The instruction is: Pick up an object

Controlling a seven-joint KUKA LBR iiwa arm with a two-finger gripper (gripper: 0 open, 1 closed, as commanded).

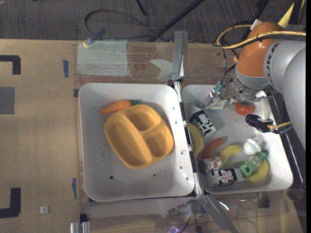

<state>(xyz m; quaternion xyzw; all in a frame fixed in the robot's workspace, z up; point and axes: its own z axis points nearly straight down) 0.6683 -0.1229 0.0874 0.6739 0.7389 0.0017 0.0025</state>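
Approach step, by look of it; nothing seen in grip. Gripper [219, 98] over back of right bin [232, 130], open or closed: can't tell. Nearest picks: b/w carton [204, 124] just beside, red ball [244, 108] near. Next: centre over one, descend, close.

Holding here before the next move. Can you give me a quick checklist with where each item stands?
1. Gripper above the right bin: ok.
2. Object already gripped: cannot tell.
3. Tomato beside the gripper, nothing on top: ok.
4. Green bottle free of neighbours: not ok, it lies against yellow fruit.
5. Plate and carrot in the left bin, away from the gripper: ok.
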